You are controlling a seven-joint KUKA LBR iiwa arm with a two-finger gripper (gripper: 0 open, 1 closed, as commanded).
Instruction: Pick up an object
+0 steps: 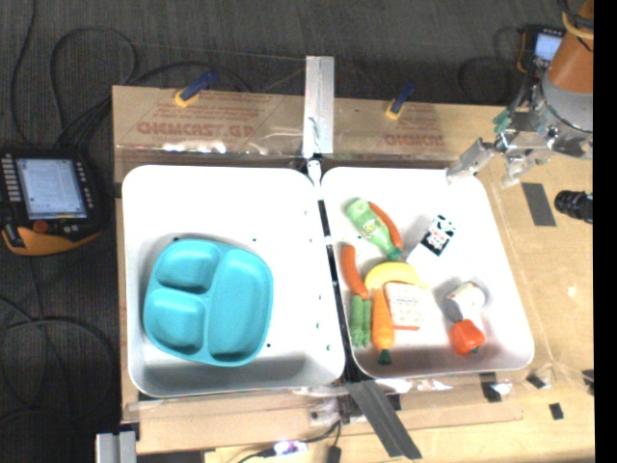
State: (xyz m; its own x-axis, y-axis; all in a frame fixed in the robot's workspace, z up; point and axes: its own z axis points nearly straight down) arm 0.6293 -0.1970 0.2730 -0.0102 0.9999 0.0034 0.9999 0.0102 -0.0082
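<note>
Two bins before us — our gripper (492,160) hangs open, grasping nothing, above the right bin's (501,249) far corner; carrot (384,328) and banana (392,275) lie inside it.

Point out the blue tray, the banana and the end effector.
blue tray (207,300): camera view, on its large compartment.
banana (390,274): camera view, on the middle of its yellow curve.
end effector (494,161): camera view, midway between its fingertips.
</note>
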